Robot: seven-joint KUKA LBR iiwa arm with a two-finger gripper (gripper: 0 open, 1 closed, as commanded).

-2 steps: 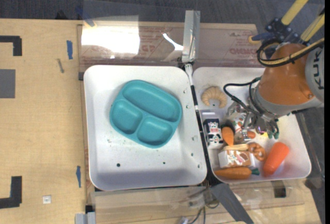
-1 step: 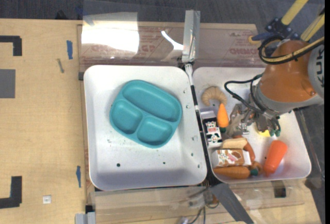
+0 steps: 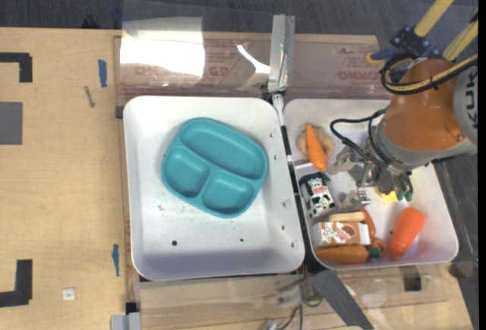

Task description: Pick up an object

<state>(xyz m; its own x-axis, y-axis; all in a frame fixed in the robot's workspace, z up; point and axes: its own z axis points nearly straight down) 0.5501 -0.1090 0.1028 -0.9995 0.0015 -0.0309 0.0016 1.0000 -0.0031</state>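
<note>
The end effector [image 3: 370, 178] hangs low in the right bin [image 3: 448, 245]; I cannot tell its state, or whether it has hold of anything. Around it lie a carrot [image 3: 314, 148] at 10 o'clock, long axis running 11 to 5, a milk carton [image 3: 317, 194], a box [image 3: 345, 232], and an orange piece [image 3: 406, 231] at 4 o'clock, tilted 1 to 7. A teal tray [image 3: 215, 166] sits in the left bin [image 3: 144, 245].

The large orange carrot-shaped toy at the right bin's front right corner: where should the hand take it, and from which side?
Grip the large orange carrot-shaped toy across its thick upper half, probably coming straight down from above. It lies tilted, narrowing toward its lower left end, so fingers should close across its width. The right bin's wall sits close on its right, and the small carton lies to its left.
</note>
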